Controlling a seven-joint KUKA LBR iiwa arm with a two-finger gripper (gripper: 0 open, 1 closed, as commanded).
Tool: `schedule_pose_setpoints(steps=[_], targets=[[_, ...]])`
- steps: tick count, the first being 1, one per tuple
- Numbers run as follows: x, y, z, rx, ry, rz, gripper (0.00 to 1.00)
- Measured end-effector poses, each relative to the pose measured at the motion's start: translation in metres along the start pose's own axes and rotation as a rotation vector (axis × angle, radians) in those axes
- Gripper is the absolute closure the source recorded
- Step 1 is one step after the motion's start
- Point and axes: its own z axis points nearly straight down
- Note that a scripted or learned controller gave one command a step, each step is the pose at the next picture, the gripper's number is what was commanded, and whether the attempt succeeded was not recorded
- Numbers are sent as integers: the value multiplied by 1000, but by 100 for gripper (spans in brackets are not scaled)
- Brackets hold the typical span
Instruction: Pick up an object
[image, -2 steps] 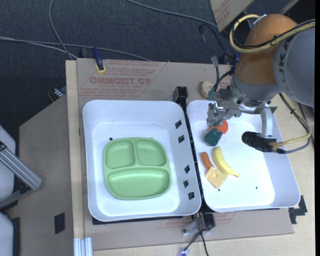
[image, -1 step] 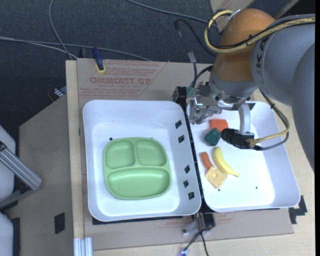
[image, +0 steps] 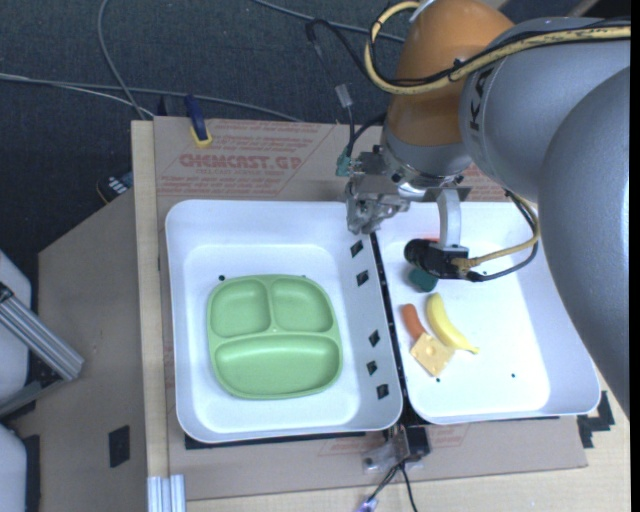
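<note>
The hand (image: 369, 220) hangs low over the far end of the ridge where the two bins meet, and from where I stand I can't tell whether it is apart or together; nothing shows in it. The things worth grabbing lie in the right bin (image: 530, 350), nearer the front: a toy banana (image: 447, 325), a small orange sausage piece (image: 412, 319) just beside it, and a yellow cheese-like wedge (image: 433, 354) touching the banana's lower end. The left bin (image: 185, 300) has a green divided plate (image: 273, 335).

My worry is where the hand is. If it drops straight down it meets the bin rims, not an object, and would close on air or jam on plastic. If it goes for the plate, that looks too broad and flat to pinch. The little cluster is tight, so a slightly off approach could shove the banana aside or catch two pieces badly
</note>
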Motion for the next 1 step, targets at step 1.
schedule_pose_setpoints(steps=[1], targets=[[-3,-1,0,2,-2,4,0]])
